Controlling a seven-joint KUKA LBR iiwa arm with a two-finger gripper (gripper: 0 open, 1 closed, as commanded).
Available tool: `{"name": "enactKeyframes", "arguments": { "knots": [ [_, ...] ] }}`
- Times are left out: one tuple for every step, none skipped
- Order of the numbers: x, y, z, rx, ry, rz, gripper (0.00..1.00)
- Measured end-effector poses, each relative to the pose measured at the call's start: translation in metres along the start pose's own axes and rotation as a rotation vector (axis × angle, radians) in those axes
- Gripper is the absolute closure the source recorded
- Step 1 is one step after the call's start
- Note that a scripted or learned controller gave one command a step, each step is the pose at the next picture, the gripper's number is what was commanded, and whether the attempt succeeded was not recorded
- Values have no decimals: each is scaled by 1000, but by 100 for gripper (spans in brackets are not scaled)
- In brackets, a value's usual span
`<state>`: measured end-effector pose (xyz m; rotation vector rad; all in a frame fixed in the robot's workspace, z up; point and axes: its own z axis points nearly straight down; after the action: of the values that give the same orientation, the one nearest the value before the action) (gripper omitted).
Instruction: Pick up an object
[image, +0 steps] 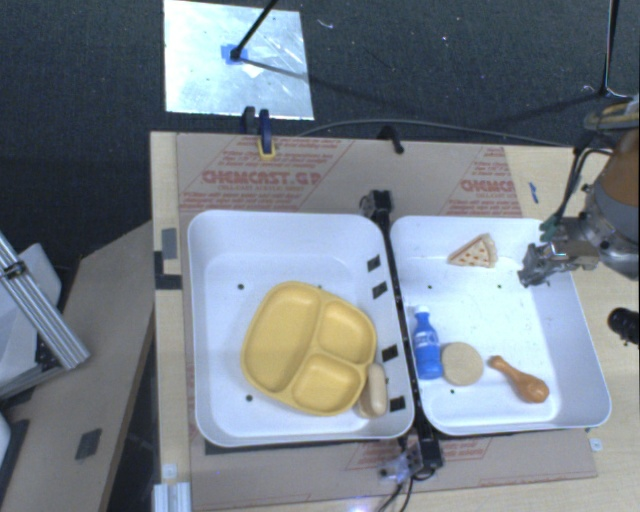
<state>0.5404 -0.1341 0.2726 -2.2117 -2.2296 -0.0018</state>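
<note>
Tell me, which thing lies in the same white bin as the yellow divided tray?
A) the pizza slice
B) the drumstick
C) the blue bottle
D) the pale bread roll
D: the pale bread roll lies against the yellow divided tray in the left bin, while the blue bottle, pizza slice and drumstick are all in the right bin.

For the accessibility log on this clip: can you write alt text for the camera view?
The gripper hovers at the right bin's far right edge, above a pizza slice, blue bottle, round cookie and drumstick. The left bin holds a yellow divided tray with a bread roll beside it.
</note>
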Motion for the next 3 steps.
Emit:
{"name": "enactKeyframes", "arguments": {
  "knots": [
    [55, -8, -3, -1, 1, -2, 100],
    [106, -25, 6, 1, 0, -1, 100],
    [155, -29, 25, 1, 1, -1, 100]
  ]
}}
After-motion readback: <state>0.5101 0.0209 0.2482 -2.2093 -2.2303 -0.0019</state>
